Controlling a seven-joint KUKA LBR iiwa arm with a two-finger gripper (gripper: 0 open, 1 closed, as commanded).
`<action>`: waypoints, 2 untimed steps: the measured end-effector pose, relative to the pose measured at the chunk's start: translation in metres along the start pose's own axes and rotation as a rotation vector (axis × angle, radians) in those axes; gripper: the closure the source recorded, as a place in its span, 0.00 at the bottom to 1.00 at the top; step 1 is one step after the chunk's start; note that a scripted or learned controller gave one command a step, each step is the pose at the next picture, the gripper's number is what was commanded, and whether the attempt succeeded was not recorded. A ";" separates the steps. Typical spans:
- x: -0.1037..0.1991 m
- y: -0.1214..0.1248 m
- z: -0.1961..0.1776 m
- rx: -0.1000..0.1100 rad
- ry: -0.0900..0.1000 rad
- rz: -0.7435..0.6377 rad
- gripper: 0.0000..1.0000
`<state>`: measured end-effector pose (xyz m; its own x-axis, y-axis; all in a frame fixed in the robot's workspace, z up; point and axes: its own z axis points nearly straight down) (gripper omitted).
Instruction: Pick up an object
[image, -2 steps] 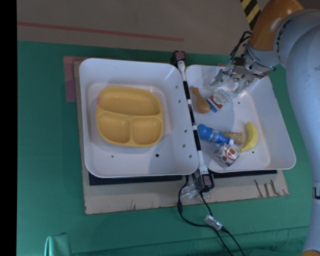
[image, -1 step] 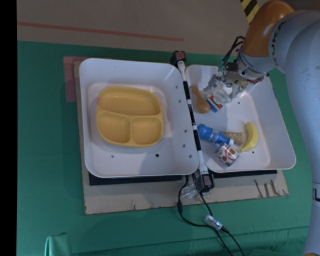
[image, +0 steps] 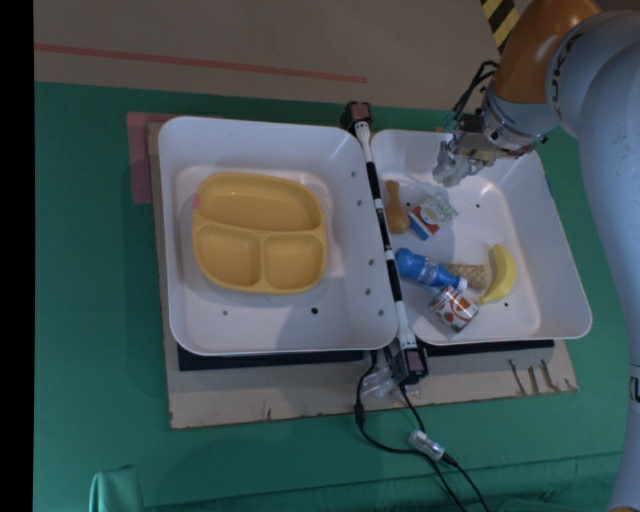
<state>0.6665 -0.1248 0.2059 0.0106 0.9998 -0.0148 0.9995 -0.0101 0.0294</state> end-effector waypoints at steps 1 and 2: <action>0.000 0.000 0.000 0.000 0.000 0.000 0.00; 0.021 0.031 0.017 0.048 -0.001 -0.007 0.00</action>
<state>0.6984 -0.1042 0.1900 0.0040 0.9999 -0.0162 0.9998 -0.0043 -0.0183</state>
